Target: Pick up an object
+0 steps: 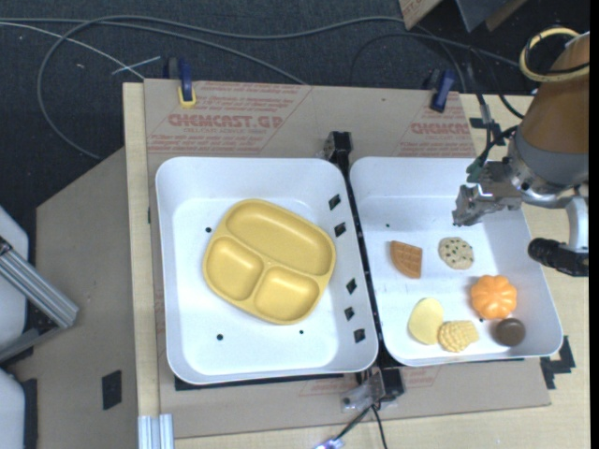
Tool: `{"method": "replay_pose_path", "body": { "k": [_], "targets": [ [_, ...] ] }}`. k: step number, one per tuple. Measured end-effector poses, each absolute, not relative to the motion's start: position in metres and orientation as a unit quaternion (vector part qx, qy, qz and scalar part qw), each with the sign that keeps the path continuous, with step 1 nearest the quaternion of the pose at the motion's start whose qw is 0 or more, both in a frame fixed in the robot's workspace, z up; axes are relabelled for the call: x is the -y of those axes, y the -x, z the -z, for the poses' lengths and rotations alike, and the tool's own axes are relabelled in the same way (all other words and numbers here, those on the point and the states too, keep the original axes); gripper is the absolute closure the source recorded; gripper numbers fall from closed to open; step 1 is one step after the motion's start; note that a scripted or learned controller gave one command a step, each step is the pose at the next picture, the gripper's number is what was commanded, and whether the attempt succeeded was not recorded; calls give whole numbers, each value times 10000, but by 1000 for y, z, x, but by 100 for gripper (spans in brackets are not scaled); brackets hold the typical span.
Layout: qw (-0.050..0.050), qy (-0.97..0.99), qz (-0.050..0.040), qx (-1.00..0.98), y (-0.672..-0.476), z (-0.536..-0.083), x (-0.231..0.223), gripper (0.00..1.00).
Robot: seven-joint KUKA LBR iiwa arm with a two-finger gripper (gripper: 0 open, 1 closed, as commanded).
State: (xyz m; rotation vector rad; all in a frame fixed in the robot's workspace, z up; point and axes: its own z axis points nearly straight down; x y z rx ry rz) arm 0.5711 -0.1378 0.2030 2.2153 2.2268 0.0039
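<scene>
In the right bin lie several toy foods: a tan cracker wedge, a speckled cookie, an orange pumpkin, a brown chocolate ball, a yellow corn piece and a pale yellow slice. My gripper hangs over the bin's far right part, just above and behind the cookie, with nothing seen between its fingers. The arm comes in from the right.
The left bin holds a yellow divided plate. A black clamp strip runs between the two bins. Blue clamps hold the cardboard base at the back. Cables lie on the dark floor beyond.
</scene>
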Motion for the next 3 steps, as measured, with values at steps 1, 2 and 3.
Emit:
{"method": "replay_pose_path", "body": {
  "k": [1,2,3],
  "targets": [
    [-2,-7049,-13,-7094,-588,-200,90,100],
    [0,-7043,-21,-7099,-604,-210,28,100],
    [-7,-7045,-14,-7097,-610,-210,-36,100]
  ]
}}
